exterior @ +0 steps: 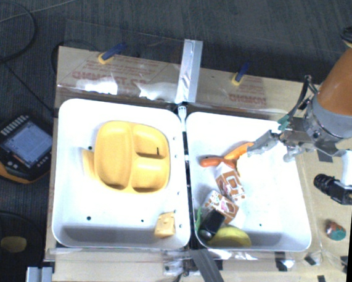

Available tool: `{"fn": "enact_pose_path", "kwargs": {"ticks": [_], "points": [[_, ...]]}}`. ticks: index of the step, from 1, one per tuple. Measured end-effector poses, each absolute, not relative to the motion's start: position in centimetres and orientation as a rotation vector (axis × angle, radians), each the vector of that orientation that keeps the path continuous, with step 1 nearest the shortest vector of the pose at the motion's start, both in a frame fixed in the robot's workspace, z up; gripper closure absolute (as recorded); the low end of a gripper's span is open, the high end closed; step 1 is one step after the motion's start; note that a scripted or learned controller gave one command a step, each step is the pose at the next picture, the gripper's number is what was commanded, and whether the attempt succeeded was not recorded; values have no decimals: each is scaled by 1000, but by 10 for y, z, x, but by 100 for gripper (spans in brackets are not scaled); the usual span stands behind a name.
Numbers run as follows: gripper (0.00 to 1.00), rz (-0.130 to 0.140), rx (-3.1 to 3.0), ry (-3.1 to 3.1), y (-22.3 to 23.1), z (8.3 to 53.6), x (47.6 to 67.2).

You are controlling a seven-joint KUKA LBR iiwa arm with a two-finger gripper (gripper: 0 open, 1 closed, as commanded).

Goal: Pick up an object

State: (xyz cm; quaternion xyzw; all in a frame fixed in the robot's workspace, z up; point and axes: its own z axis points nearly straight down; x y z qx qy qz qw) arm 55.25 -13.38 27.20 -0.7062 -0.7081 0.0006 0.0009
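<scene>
Camera view: arm [345, 85] slants over the right bin [282, 197], fingers [264, 143] near the carrot [227, 156], their spacing seemingly unreadable.

Floor [65, 2]: dark grey carpet with a fine ribbed texture, on all visible sides of the bench.
Cables [27, 14]: thin pale lead across the upper left floor; dark loops along the left edge.
Handheld pendant [17, 147]: lies on the floor left of the bench, grey screen, orange-edged casing.
Bench top [139, 75]: light wood board, clear plastic sheet over its rear strip, printed lettering beneath.
Clamps [112, 52]: two yellow-and-blue clips on the rear edge, well apart.
Metal upright [189, 70]: silver profile at rear centre.
Light: even, diffuse, soft shadows.
</scene>
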Motion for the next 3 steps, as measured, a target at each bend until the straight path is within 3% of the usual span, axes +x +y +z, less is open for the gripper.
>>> {"fn": "enact_pose_path", "kwargs": {"ticks": [1, 2, 3], "points": [[0, -1, -2189, -2252, -106, 93, 543], [100, 0, -2190, -2250, -107, 102, 543], [100, 4, -2222, -2220, -67, 188, 579]]}}
